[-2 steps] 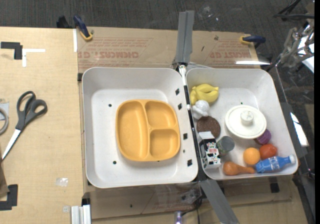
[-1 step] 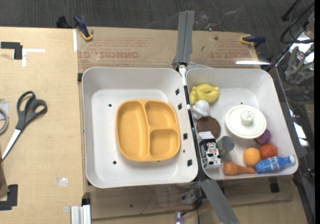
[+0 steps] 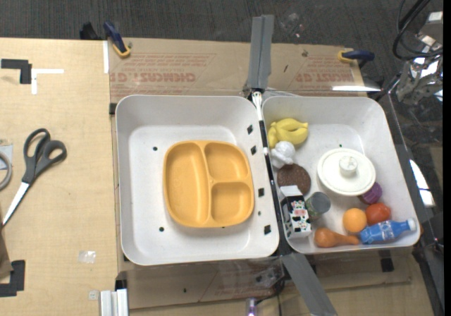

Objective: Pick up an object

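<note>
Right bin (image 3: pixel 377 120) crowded: yellow rubber duck (image 3: pixel 289 131) far-left, white round lid (image 3: pixel 346 171) centre, orange ball (image 3: pixel 354 220) and blue bottle (image 3: pixel 385 231) near edge; yellow divided plate (image 3: pixel 208 183) in left bin (image 3: pixel 134 166); gripper state: cannot tell

The two white plastic bins (image 3: pixel 134 187) looked smooth and a bit shiny, the yellow-orange plastic divided plate (image 3: pixel 208 183) looked smooth and matt, the black-handled scissors (image 3: pixel 32 166) had shiny metal blades, and the pale wooden bench top (image 3: pixel 56 237) looked flat and dull.
</note>
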Available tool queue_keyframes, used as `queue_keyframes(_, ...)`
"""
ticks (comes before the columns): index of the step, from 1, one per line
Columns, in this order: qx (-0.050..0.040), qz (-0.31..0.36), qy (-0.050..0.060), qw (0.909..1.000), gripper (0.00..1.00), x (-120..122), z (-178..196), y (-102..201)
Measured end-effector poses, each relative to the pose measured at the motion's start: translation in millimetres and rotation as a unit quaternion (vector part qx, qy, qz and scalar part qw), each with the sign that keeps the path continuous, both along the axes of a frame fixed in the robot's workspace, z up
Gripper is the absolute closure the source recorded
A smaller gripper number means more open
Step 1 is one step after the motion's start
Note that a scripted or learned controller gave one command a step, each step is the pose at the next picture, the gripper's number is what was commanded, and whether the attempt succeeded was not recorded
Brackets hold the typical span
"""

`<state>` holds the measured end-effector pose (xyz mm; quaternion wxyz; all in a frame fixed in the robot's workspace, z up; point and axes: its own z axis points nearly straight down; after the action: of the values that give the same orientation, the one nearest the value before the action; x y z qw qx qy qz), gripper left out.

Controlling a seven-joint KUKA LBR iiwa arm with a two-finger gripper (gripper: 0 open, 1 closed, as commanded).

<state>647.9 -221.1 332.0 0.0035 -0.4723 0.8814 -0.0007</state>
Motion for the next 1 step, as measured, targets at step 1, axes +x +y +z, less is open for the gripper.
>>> queue_keyframes(1, -0.0004, 0.135, 0.000, 0.9908, 1.00, 8.0, -7.2, 0.9)
